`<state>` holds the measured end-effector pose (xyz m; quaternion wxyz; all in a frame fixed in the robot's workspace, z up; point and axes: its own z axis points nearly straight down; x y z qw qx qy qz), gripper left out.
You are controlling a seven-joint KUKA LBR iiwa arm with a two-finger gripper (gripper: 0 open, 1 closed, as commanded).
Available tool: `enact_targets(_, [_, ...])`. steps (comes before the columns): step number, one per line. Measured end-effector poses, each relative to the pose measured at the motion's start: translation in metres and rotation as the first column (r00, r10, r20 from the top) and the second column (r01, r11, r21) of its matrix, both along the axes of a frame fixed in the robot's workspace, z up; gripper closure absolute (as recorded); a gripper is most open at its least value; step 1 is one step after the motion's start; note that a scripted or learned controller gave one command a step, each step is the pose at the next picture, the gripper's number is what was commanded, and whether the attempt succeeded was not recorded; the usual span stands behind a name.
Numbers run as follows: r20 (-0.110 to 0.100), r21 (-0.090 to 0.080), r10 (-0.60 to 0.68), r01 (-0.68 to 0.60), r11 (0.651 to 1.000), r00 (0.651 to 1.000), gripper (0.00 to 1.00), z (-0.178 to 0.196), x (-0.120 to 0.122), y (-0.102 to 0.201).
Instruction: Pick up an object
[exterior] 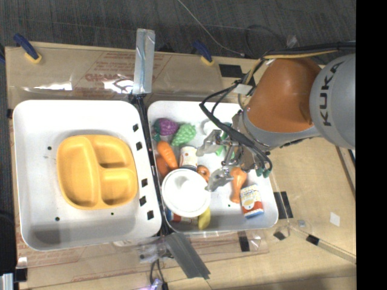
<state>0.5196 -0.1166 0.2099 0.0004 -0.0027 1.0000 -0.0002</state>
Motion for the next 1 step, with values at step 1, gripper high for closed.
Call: enact_targets(1, [0.008, -0.002, 0.128, -0.128, 0.992, 0.992, 0.0, -0.1034, 0.048, -0.0178])
